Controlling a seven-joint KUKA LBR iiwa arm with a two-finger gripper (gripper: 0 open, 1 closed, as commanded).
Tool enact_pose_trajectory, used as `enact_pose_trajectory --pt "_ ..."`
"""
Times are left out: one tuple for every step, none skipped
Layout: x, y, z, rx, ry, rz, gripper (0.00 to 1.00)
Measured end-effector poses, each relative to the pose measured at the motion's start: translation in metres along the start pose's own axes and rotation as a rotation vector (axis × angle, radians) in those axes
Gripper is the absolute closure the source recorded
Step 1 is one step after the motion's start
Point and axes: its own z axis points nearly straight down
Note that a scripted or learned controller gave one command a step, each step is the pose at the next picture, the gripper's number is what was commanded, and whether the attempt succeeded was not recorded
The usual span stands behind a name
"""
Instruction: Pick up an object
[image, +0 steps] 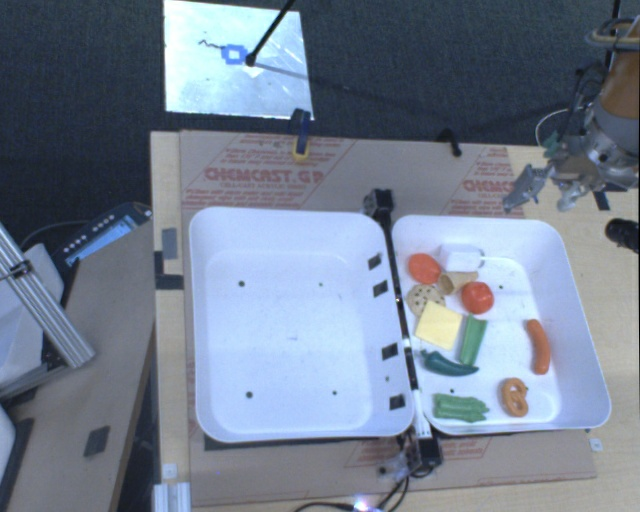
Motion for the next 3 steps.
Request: enact_pose_trajectory --pt "-0.026 0.003 0.166 0.001 0.001 0.0 0.0" --pt "-0.028 -0.027 0.18 0.003 0.0 0.002 0.0" --pt "0.03 -0.091 0.18 0.007 0.004 0.0 0.0"
